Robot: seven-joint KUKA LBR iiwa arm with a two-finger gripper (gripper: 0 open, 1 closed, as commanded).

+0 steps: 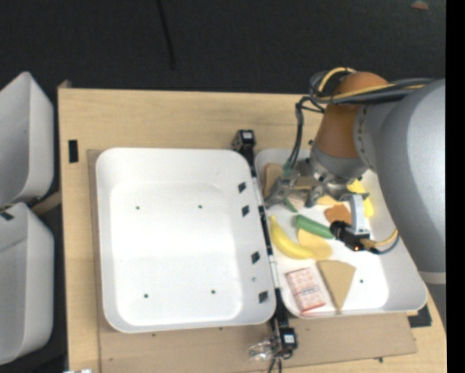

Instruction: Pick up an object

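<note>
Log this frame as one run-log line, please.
arm: over right bin | gripper: low at far-left corner | near: banana, green item

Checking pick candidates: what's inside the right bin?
Right bin holds a banana, green piece, pink-white packet, tan wedge and an orange piece. The arm covers the bin's far end.

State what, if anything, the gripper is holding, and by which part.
It cannot be told. The gripper is low in the right bin near the banana, but the wrist hides any hold.
</note>
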